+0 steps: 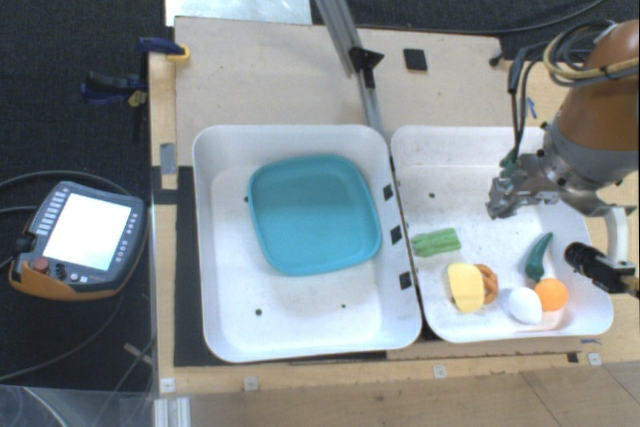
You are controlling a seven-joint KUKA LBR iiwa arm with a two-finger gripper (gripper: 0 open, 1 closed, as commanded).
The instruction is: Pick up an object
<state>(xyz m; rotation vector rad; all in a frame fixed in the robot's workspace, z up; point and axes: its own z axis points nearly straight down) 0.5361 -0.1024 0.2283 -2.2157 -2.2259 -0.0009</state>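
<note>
Hovering over the right bin, the gripper sits near that bin's upper right area, above bare white floor, with nothing visibly between it and the bin. Can't tell open or closed from this angle; the tip is a small dark-grey blur. Arm comes in from the right, orange band above the wrist.

Objects cluster in the right bin's lower part, all apart from the gripper:
- green block, lying flat near the bin's left wall
- yellow block, below the green one
- brown piece, touching the yellow block's right side, partly hidden, possibly a pretzel shape
- white egg, near the bottom edge
- orange ball, just beside the egg on its right
- dark green pepper-like item, tilted, above the ball

Left bin holds a teal square plate, roughly centred.

Off the bench at left, a teach pendant rests on the dark floor.
</note>
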